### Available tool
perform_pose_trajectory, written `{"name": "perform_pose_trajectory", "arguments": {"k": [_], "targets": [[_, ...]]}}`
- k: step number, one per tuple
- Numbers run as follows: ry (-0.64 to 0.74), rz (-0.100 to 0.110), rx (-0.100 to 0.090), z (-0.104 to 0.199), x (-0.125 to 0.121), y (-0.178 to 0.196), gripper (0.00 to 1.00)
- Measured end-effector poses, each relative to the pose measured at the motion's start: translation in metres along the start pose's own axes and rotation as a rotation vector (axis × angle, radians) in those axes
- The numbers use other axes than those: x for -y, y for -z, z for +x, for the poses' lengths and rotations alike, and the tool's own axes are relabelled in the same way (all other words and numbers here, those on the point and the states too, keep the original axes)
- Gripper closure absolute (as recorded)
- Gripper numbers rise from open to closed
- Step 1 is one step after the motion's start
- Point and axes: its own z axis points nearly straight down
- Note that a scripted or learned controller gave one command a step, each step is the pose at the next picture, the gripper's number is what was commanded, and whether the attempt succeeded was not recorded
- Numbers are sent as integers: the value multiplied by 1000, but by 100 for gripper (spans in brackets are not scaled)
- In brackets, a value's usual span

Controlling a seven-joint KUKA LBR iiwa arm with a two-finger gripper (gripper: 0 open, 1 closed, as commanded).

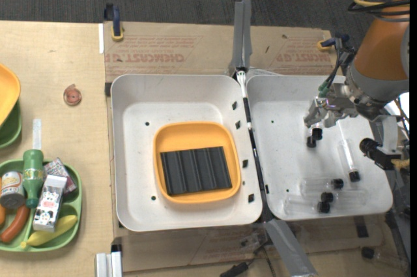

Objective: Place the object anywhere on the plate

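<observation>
Fingers [315,128] look pinched on a small black-capped tube [315,136] over the right bin [280,139]; I judge the carry comes next, left to the orange plate [194,136].

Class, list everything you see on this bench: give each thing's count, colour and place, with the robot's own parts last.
Bins: two, white, side by side.
Plate: one, orange, in left bin.
Ridged slab: one, dark grey, on the plate.
Tubes: several, clear with black caps, in right bin.
Green tray: one, holding toy food, far left.
Bottle: one, green, on that tray.
Arm: one, grey and orange, right.
Gripper: one, over right bin.
</observation>
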Motion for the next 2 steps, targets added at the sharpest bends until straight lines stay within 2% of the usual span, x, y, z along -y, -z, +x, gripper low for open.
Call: {"name": "perform_pose_trajectory", "arguments": {"k": [1,2], "targets": [[209,0,2,-9,-98,36,100],[375,-2,2,4,-97,49,100]]}}
